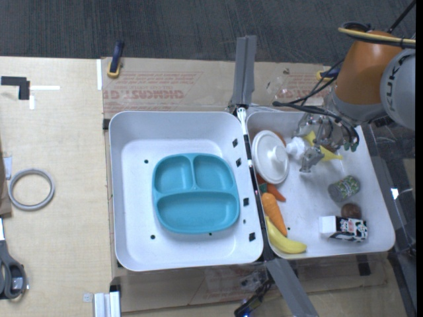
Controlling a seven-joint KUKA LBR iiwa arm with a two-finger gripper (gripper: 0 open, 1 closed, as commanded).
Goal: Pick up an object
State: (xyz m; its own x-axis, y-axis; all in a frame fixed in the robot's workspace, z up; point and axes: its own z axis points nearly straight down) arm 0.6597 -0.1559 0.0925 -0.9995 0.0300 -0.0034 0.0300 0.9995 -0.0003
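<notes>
My gripper hangs over the back part of the right bin, below the arm's orange band. A yellow item and a small white item lie right at the gripper; I cannot tell whether it touches them. In the same bin I see a white round lid, a carrot, a banana, a grey-green can, a brown item and a cow-patterned carton.
The left bin holds a teal divided plate. A grey post stands between the bins at the back. A tape ring and scissors lie on the bench at left.
</notes>
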